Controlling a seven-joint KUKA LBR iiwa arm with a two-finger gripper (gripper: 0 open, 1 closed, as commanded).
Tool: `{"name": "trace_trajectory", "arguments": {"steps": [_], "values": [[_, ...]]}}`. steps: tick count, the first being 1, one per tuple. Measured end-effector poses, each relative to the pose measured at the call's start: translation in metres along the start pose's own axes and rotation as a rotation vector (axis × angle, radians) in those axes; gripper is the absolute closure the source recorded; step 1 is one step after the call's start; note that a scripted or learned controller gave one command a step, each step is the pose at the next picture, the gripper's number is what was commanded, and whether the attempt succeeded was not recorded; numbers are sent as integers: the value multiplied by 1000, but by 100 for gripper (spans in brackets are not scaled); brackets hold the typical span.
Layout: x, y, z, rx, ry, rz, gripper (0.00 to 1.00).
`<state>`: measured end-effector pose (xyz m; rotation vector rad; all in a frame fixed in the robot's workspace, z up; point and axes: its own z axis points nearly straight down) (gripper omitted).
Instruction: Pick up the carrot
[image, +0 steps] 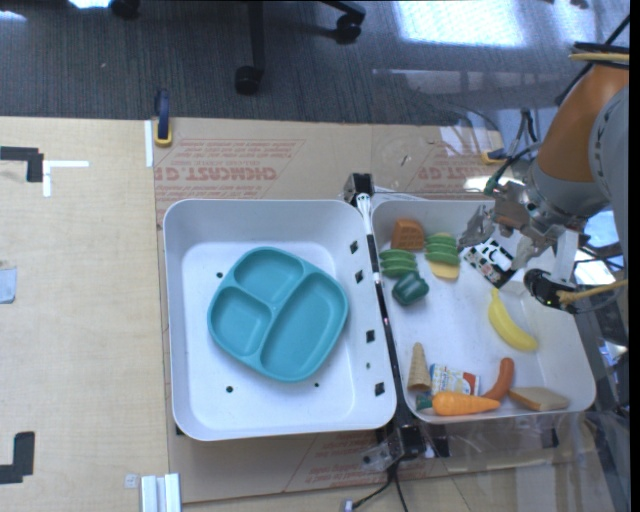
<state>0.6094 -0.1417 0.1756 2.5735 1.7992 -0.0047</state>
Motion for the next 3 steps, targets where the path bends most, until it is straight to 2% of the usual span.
{"name": "trace_trajectory", "arguments": {"steps": [1, 2, 3], "values": [[17, -48, -6, 4, 2, -185, 0], [30, -50, -53, -5, -1, -463, 0], [15, -59, -78, -4, -1, -424, 0]]}}
